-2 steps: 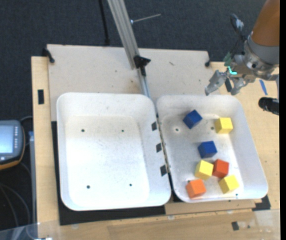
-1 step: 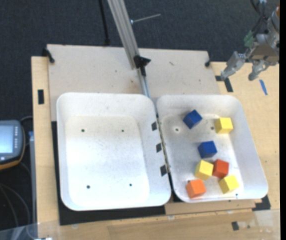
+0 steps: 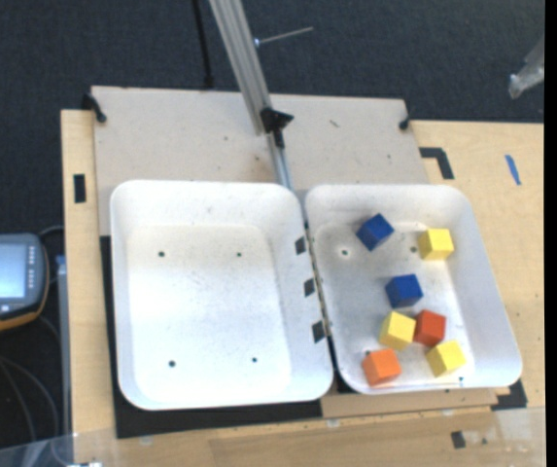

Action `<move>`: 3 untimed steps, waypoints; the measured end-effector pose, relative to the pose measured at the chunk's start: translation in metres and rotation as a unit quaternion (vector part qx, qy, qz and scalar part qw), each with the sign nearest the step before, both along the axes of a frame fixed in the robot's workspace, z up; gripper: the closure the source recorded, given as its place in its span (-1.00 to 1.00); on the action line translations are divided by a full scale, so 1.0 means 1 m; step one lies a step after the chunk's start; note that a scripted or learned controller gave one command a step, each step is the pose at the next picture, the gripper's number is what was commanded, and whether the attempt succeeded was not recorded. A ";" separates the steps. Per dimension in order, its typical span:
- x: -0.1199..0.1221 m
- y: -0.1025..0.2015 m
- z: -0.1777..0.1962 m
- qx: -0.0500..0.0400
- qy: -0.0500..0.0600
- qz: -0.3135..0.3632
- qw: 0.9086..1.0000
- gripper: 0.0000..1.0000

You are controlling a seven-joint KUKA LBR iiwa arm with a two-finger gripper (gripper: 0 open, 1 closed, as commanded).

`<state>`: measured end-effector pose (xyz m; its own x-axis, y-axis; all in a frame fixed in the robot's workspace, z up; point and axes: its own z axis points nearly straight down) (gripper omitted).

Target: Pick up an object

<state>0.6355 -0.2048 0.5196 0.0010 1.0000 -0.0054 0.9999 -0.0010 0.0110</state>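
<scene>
The right bin (image 3: pixel 480 278) holds several small cubes. A blue cube (image 3: pixel 375 231) lies near its far end, with a yellow cube (image 3: pixel 435 243) to its right. A second blue cube (image 3: pixel 404 290) sits mid-bin. Toward the near end, a yellow cube (image 3: pixel 397 330) and a red cube (image 3: pixel 430 327) touch side by side. An orange cube (image 3: pixel 381 366) and another yellow cube (image 3: pixel 445 358) lie closest to the front rim.
The left bin (image 3: pixel 205 290) sits beside the right one, their rims meeting at the centre. A slanted aluminium pole (image 3: pixel 244 56) rises from behind the bins. A grey device with a screen (image 3: pixel 1 275) lies off the bench's left edge. A pale grey shape (image 3: pixel 527 72) pokes in at upper right.
</scene>
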 end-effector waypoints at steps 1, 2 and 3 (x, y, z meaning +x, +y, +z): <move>-0.024 0.065 -0.053 0.003 0.007 0.004 1.000 -1.00; -0.064 0.182 -0.029 0.003 0.003 0.005 1.000 -1.00; -0.114 0.221 -0.077 0.003 0.007 0.004 1.000 -1.00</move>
<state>0.5217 0.0164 0.4423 -0.0065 1.0000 0.0003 1.0000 0.0065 -0.0029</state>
